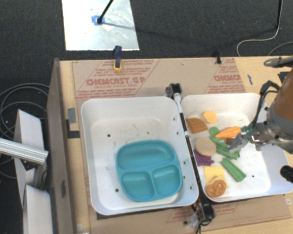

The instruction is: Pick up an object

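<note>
The arm is reaching in from the right edge and is hanging over the right bin, with its orange band showing above the grey wrist. The gripper is pointing to the left, low over the pile of toy food. Its fingers are dark and small here, and I cannot tell how far they are open or if anything is between them.

Just above the fingertips, the orange carrot is lying, almost touching them. Just under the fingertips, green bean pieces are lying, and one long green piece is stretching away toward the front of the bin. To the left of the fingers, a round beige cookie is sitting, with a purple piece showing from under it. Further left and up, a brown slice and a small yellow round piece are resting near the wall between the bins. Below, a yellow block and a pretzel are lying close to the front wall.

Behind the fingers, toward the right wall, the bin floor is bare, so open room is there. The left bin is holding a blue divided tray, well apart from the gripper.
</note>
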Controlling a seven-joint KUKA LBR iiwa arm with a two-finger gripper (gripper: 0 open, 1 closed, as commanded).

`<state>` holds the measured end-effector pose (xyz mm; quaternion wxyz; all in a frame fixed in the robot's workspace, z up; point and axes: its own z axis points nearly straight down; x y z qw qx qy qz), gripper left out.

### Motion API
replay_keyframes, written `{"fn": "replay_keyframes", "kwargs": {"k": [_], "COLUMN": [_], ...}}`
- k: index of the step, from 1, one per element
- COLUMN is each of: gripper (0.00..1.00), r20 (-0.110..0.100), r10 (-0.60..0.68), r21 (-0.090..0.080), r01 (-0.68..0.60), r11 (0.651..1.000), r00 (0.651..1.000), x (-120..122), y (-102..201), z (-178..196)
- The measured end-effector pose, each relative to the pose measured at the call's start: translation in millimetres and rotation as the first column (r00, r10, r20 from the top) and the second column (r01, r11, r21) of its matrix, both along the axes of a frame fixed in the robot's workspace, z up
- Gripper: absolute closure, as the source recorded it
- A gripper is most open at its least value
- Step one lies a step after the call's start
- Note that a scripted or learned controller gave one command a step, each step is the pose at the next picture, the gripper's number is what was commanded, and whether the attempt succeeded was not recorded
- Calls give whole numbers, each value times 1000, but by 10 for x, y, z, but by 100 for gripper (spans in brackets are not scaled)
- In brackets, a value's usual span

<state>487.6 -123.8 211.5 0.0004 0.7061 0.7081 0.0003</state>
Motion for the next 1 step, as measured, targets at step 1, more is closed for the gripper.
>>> {"fn": "replay_keyframes", "kwargs": {"k": [1], "gripper": [0], "r20": [-5], "r10": [0], "r21": [2], "r01": [0], "r11": [1000], "r00": [1000], "x": [254], "y": [29], "z": [-914]}}
